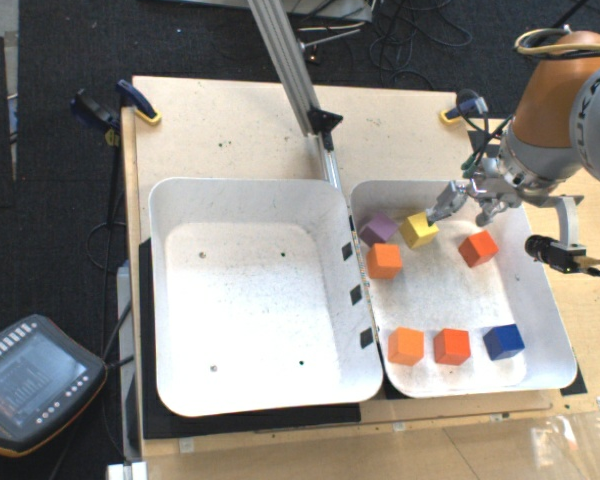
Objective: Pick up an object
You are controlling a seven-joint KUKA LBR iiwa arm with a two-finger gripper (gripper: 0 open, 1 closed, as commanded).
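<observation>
**Arm over the right bin, gripper beside the yellow cube**

Two white bins sit side by side on the bench. The left bin (245,298) carries only dark specks on its floor. The right bin (540,313) holds seven small blocks.

Back row, near the divider: a purple cube (378,229), with an orange cube (384,260) just in front of it and touching or nearly so. A yellow cube (418,230) lies just right of the purple one, tilted. Further right, apart from these, a red-orange cube (478,249) sits turned on a corner.

Front row, left to right: an orange block (406,346), a red-orange block (452,346), a blue cube (503,341), each near its neighbour but apart.

The arm reaches in from the right, with the gripper (450,202) low over the back of the right bin. One finger slants down toward the yellow cube's upper right edge. No block is seen between the fingers. Whether the pincer is spread or closed I cannot tell from this angle.

A pendant (30,383) lies on the floor, lower left.
</observation>
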